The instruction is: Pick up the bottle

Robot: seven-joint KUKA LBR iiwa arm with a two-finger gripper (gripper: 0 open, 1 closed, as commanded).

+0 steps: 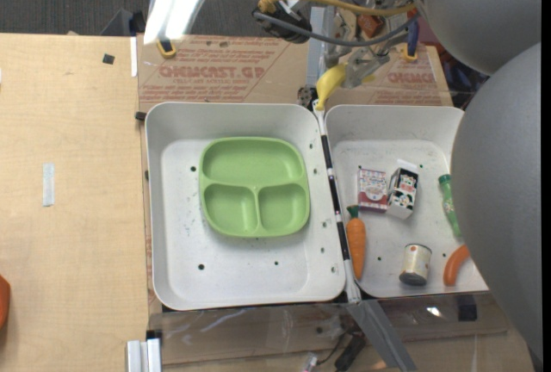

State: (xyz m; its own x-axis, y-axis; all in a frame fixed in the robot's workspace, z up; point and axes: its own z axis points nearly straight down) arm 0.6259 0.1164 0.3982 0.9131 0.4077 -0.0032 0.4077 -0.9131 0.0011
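Wooden benchtop spreads at nine o'clock, with printed cardboard behind the two bins. Left bin carries a green three-compartment plate at its centre. Right bin holds a carrot against its left wall, a small pink carton touching a black-and-white carton, a small can at six o'clock, and an orange piece at the arm's edge. At three o'clock the green bottle lies partly hidden under the grey arm. At twelve o'clock, above the bins, the gripper hangs with a yellow banana at its fingers; whether the jaws are apart I cannot tell.
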